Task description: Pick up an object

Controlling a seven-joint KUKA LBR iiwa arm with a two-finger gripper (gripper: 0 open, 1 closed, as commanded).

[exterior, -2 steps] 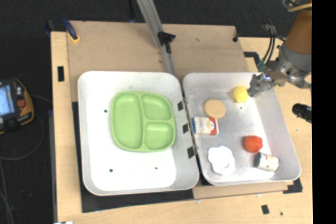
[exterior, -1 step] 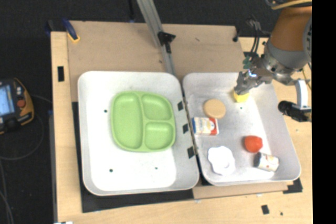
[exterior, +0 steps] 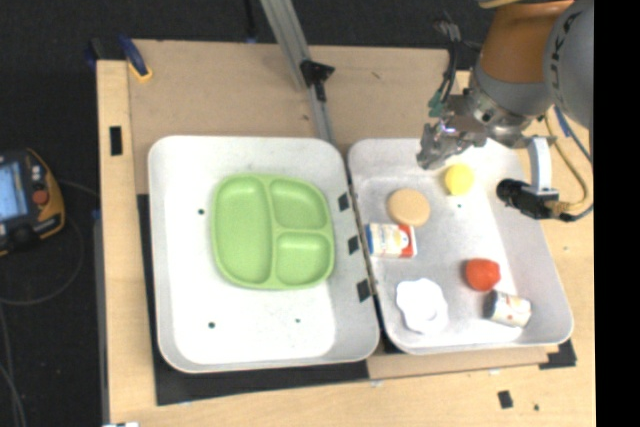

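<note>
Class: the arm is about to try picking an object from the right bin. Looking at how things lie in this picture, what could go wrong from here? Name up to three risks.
1. The end effector hangs near the right bin's far rim and could strike it on descent.
2. The yellow ball is round; it may roll away from a grasp.
3. The tan disc touches the carton, so a grasp there might nudge both.

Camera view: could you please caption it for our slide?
Gripper hovers near a yellow ball in the right bin; green tray opposite.
</note>
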